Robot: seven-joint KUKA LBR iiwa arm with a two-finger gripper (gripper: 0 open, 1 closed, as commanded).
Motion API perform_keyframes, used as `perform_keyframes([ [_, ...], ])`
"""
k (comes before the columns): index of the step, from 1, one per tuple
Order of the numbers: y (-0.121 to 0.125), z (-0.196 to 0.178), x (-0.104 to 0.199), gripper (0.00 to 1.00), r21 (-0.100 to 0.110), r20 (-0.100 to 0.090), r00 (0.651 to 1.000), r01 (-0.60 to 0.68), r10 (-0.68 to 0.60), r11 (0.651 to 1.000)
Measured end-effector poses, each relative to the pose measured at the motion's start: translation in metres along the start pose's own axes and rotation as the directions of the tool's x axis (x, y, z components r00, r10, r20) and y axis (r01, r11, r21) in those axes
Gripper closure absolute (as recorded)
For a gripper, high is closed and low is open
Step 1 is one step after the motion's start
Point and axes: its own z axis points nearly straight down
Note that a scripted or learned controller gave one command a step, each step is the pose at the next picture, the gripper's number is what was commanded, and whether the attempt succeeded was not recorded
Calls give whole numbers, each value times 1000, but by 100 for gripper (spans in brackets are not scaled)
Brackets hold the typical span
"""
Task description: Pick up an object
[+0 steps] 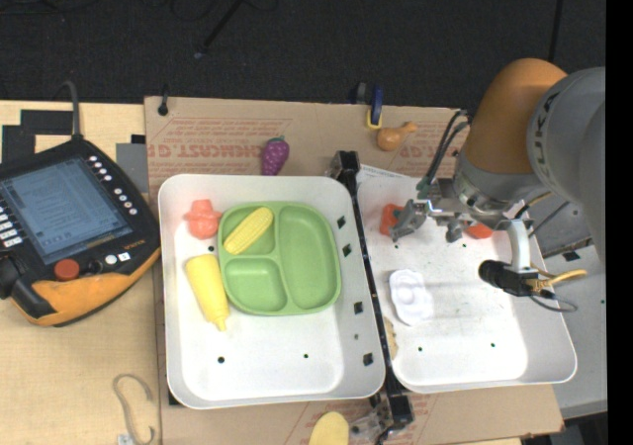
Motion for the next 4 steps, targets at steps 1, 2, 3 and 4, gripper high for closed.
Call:
perform_keyframes([
  [1, 2, 64, 7, 0, 0, -1, 1000, 3, -3, 1000],
  [2, 2, 62, 7, 0, -4, -1, 1000, -3, 3, 1000],
  [3, 1, 52, 4, 100, -4, -1, 1000, -10, 10, 1000],
  [4, -2, -11, 3, 100, -10, 1, 1000, -6, 6, 1000],
])
